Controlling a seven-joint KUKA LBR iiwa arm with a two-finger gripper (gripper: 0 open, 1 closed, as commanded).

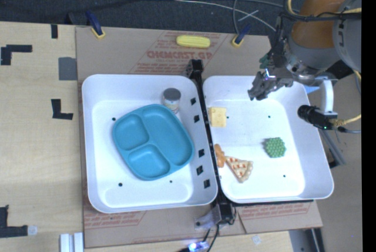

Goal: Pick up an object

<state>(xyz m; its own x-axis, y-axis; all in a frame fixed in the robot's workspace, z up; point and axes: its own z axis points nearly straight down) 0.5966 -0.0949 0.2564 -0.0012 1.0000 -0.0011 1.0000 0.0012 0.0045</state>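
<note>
Hovering over the right bin's (294,189) far edge, the gripper (259,90) is showing as a dark blur, its grip impossible to judge. Nearest in that bin are lying a waffle-textured wedge (239,168) and an orange piece (219,155), then a bumpy green ball (274,147), then a pale yellow square (218,117). Beyond the bin, red printing on the cardboard (117,51) is staying unreadable.

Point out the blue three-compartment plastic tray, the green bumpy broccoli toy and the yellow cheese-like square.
blue three-compartment plastic tray (154,141): camera view, centre divider.
green bumpy broccoli toy (274,147): camera view, middle of its top.
yellow cheese-like square (218,117): camera view, middle of its face.
</note>
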